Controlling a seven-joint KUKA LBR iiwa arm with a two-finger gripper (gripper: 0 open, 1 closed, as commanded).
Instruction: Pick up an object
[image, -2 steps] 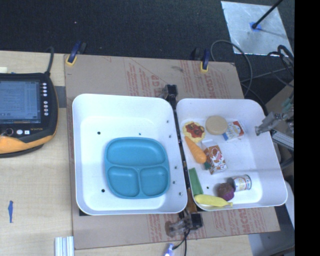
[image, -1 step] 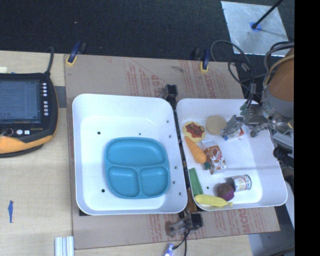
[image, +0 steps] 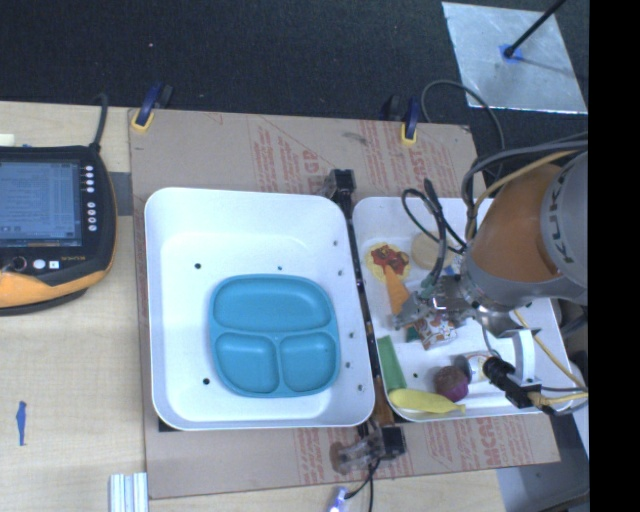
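Gripper (image: 432, 318) – finger state impossible to tell – hangs low over crowded right bin (image: 375, 225); tightly packed toys risk a glancing, failed grasp.

"KUKA" lettering partly visible on grey arm (image: 572, 225)
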